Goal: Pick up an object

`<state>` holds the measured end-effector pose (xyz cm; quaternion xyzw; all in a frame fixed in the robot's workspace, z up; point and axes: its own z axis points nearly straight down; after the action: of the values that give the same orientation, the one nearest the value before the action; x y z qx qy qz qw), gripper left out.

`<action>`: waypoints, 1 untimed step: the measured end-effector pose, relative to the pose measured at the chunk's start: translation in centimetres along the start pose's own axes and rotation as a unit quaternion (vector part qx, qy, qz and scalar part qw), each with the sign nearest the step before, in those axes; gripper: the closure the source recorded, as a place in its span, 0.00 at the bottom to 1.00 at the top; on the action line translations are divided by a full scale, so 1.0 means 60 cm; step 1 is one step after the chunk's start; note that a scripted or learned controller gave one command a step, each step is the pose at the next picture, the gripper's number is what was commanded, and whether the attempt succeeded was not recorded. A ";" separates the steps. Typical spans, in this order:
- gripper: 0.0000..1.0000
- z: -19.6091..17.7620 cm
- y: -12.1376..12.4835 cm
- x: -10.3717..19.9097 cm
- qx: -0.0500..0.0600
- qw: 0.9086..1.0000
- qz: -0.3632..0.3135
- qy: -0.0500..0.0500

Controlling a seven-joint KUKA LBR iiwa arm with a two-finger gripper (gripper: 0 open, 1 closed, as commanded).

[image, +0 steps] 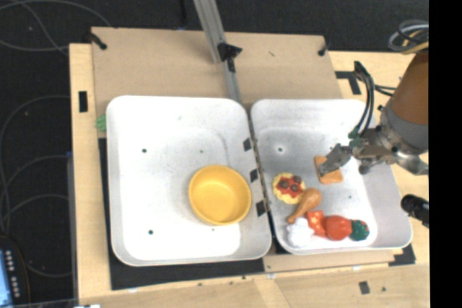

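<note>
My gripper (337, 158) reaches in from the right over the right bin (303, 115), low above its middle right. A small orange block (330, 174) lies directly at the gripper's tip, partly covered by it; whether it is held I cannot make out. Further toward the front of the same bin lie a small round tart with red topping (288, 187), a toy chicken drumstick (305, 205), a red vegetable with a green end (339, 227) and a white lump (297, 234).
A yellow bowl (219, 194) stands upright in the left bin (159, 133), close to the divide between the bins. A grey metal pole (206, 3) slants in from the top to the bins' back edge. Cables hang beside the arm at the right.
</note>
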<state>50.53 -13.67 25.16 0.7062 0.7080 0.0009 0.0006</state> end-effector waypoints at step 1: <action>0.00 0.000 0.000 -0.001 0.000 1.000 0.001 0.000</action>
<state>50.53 -13.70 25.17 0.7069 0.7073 0.0010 0.0009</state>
